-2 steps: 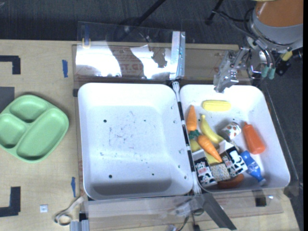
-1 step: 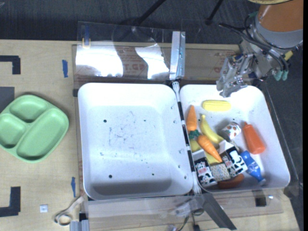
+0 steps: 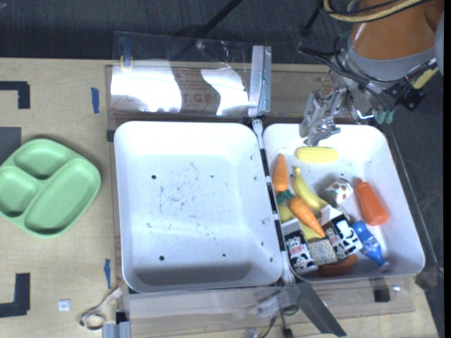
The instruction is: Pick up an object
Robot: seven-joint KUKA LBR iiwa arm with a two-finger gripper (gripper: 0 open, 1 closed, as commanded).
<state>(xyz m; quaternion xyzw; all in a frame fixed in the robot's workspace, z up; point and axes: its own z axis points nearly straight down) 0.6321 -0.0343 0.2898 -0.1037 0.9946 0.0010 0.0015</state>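
Yellow corn cob [image 3: 316, 154] lies at far end of right bin [image 3: 402, 189], just below end effector [image 3: 320, 127]. End effector hangs over it, nothing seen between fingers; how far open, cannot tell. Nearer: carrots [image 3: 306, 215], banana [image 3: 308, 189], orange bottle [image 3: 371, 201], blue bottle [image 3: 369, 243], small boxes. Left bin [image 3: 190, 203] beside. Green divided plate [image 3: 46, 186] on worktop [image 3: 56, 273], well apart at left.

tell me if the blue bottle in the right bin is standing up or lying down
Lying down. The blue bottle rests on its side on the floor of the right bin, near the front corner, beside the orange bottle.
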